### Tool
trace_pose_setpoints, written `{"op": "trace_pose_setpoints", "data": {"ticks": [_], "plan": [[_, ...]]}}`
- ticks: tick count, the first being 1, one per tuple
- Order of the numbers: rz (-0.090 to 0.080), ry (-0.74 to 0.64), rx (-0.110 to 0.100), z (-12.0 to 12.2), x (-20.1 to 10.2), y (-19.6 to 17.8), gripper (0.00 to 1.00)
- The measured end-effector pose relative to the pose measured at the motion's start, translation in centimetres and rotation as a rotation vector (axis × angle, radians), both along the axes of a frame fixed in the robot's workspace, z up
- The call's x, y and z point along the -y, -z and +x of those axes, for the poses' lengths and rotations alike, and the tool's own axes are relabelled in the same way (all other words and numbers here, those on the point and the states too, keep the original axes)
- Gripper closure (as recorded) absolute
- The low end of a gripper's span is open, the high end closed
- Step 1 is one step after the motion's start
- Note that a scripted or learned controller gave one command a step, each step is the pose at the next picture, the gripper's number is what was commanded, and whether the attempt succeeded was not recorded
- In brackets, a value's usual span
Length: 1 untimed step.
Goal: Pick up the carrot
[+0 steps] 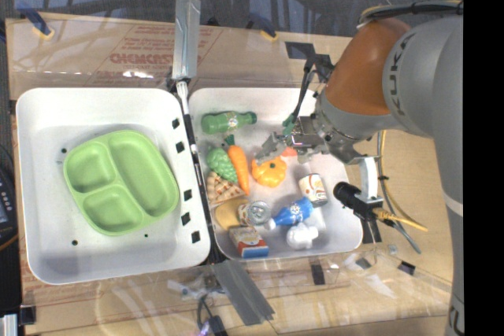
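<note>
Not grabbed yet: slim orange carrot (239,167) lies in the right white bin (346,236), my tool (293,141) nearby, can't tell its opening.

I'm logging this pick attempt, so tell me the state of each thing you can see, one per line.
carrot: lying in the right bin, not held
gripper: low over the right bin, beside the carrot
green bottle: lying on its side
green plate: flat in the left bin
small can: tipped over
</note>
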State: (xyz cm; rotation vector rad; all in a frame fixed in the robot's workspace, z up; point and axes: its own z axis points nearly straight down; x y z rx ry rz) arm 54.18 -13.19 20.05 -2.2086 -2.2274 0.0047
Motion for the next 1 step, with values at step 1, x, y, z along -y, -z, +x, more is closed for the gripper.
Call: {"op": "trace_pose_setpoints", "data": {"ticks": [1], "plan": [[-0.002, -0.134, 0.006, 2.83, -1.57, 9.76, 0.0]]}}
